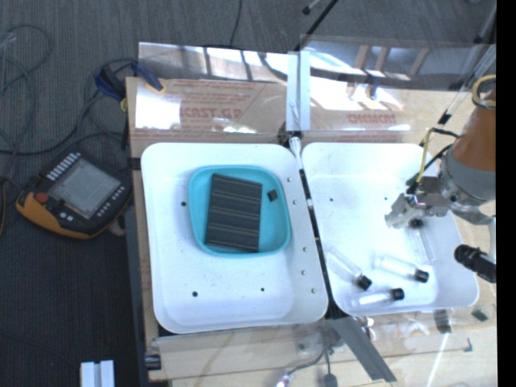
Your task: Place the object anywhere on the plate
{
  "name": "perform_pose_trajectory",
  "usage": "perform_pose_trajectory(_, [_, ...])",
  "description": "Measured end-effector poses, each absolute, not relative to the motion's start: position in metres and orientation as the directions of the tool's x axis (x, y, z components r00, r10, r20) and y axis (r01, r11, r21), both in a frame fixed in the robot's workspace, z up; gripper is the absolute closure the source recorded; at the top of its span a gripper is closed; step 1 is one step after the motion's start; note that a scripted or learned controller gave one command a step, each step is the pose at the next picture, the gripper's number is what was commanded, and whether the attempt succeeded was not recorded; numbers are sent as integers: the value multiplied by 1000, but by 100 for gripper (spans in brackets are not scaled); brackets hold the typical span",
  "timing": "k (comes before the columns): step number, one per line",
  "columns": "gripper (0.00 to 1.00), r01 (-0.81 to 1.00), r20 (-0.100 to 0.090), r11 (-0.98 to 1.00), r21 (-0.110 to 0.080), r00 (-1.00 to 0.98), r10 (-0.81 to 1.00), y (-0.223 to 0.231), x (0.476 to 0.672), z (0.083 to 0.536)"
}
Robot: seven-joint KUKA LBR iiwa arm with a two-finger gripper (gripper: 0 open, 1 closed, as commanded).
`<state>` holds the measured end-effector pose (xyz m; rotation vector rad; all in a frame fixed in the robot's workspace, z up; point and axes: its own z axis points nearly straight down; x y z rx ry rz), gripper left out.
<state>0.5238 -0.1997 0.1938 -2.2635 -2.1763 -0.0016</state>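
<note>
Hovering low in the right bin (451,160), gripper (414,216) above the tubes (387,276), probably lining up a pick; grip state impossible to tell. Plate (278,236) far left of gripper, already bearing a dark block (234,212).

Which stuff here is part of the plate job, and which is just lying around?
Part of the job:
- teal plate in the left bin
- clear tubes in the right bin
- tool above the right bin

Lying about:
- dark ridged block on the plate
- handheld controller on the floor
</note>
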Motion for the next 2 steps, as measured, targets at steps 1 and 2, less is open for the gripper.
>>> perform_pose_trajectory(1, [0, 999, 2, -39, -1, 39, 999, -200, 524, 194])
perform_pose_trajectory(2, [0, 999, -2, 46, 0, -46, 999, -220, 485, 274])
